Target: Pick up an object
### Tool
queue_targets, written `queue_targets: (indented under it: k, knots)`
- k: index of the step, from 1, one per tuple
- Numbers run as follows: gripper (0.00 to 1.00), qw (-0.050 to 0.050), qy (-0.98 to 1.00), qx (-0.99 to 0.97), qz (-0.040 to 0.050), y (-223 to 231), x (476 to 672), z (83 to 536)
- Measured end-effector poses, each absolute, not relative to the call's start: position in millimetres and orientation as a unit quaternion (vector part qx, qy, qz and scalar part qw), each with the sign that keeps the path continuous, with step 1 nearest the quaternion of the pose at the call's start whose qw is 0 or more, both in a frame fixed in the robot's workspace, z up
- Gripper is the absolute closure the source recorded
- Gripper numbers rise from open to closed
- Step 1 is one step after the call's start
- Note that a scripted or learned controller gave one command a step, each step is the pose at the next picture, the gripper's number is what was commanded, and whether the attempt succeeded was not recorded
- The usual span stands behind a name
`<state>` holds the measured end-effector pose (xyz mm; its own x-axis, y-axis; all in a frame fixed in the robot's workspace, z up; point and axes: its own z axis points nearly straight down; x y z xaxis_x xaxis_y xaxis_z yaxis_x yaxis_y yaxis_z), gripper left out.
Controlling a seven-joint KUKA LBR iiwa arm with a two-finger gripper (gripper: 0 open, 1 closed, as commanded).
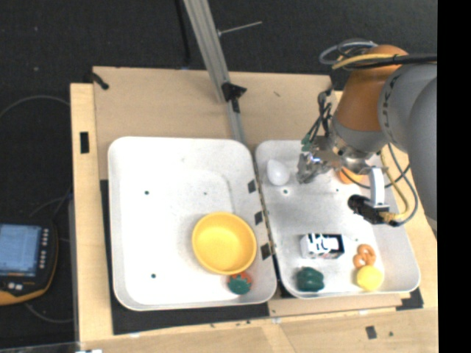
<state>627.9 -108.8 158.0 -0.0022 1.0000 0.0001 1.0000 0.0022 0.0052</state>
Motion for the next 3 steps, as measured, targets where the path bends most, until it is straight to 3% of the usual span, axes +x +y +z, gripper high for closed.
queue_targets:
  k: [1, 2, 3]
  knots:
    - [1.00, 0.003, 0.708, 0.706, 0.0025, -113, 636.1, 220]
    - [1.00, 0.001, 0.708, 0.706, 0.0016, -114, 637.1, 245]
    - [1.00, 0.000, 0.709, 0.706, -0.0004, -67, 603.3, 237]
